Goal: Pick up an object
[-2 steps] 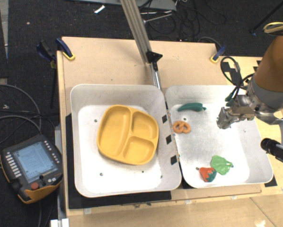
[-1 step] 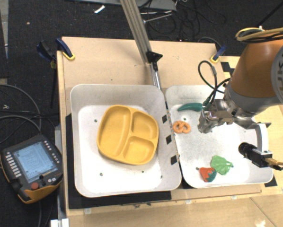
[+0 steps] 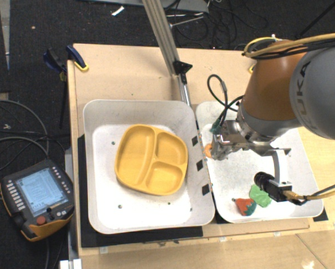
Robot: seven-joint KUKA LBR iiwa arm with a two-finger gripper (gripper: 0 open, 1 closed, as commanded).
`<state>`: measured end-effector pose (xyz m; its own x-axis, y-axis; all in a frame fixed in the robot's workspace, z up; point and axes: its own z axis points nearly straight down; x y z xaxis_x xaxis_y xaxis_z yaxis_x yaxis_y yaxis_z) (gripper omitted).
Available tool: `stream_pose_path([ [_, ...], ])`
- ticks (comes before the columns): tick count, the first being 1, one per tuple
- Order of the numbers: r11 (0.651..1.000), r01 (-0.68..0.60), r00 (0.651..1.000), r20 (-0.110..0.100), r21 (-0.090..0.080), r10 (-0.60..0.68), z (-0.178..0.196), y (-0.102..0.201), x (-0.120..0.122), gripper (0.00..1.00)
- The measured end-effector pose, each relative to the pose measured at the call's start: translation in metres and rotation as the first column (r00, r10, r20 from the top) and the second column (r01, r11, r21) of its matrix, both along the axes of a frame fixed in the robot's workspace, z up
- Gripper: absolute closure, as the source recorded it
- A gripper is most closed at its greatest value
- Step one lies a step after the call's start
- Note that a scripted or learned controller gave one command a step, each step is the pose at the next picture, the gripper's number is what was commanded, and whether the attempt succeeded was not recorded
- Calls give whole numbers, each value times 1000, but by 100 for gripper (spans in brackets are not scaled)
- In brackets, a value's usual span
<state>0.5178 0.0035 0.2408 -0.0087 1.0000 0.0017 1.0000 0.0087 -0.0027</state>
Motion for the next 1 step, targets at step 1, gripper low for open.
stream_pose_path([
  [1, 1000, 0, 1000, 1, 0, 0, -9, 60, 4, 100],
])
